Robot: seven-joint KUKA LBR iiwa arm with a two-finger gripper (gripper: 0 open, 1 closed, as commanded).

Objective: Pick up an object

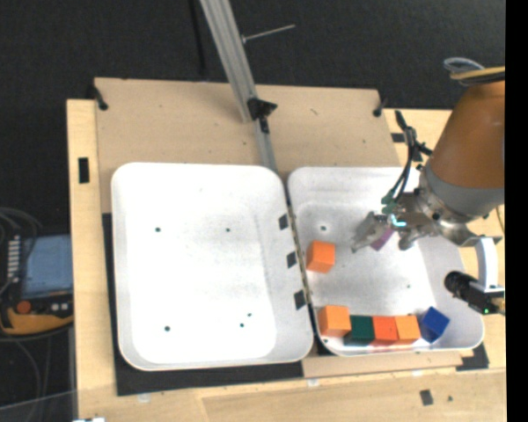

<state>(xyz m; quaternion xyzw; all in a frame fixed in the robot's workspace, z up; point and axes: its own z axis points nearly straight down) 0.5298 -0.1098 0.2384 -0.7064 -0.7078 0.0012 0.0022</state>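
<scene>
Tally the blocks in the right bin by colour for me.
Orange: 4 – one alone, three in the front row
Green: 1
Blue: 1
Purple: 1, by the gripper
Total: 7

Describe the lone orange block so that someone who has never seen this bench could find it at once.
Look at the right-hand white bin, the one the arm reaches into. Along its near wall runs a row of blocks: orange, green, orange, orange, blue. The lone orange block lies apart from that row, farther up beside the bin's left wall, with bare white floor all round it.
</scene>
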